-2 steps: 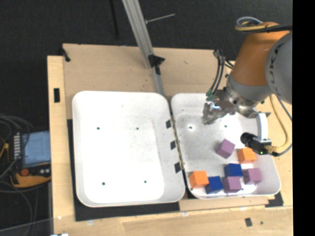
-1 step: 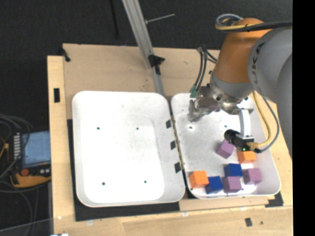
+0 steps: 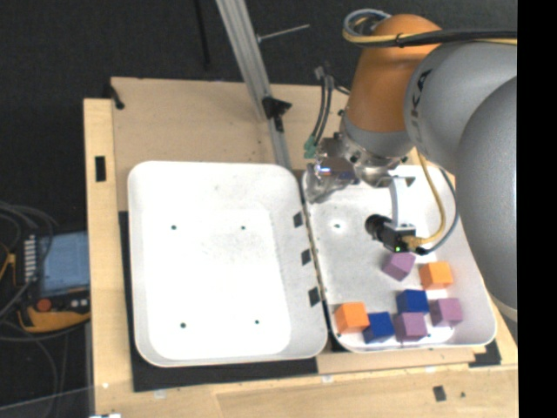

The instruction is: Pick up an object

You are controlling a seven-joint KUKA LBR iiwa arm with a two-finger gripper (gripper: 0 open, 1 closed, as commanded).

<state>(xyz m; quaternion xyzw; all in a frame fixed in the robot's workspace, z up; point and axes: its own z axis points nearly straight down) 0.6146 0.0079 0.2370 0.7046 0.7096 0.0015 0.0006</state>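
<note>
Several small blocks lie in the near part of the right bin point(image 3: 348, 233). A purple block point(image 3: 398, 266) sits furthest in, with an orange block point(image 3: 436, 274) to its right. Nearer the front rim are a blue block point(image 3: 412, 301), two purple blocks point(image 3: 449, 310) point(image 3: 410, 325), another blue block point(image 3: 379, 326) and an orange block point(image 3: 352, 316). My gripper point(image 3: 325, 178) hangs over the bin's far left corner, well away from the blocks, its tip half hidden under the wrist.
The left bin point(image 3: 213, 259) lies beside the right one, and the two rims meet along a divider point(image 3: 309, 255). A slanted metal rail point(image 3: 252, 68) rises behind the bins. A black cabled unit point(image 3: 383, 229) hangs below the wrist over the right bin.
</note>
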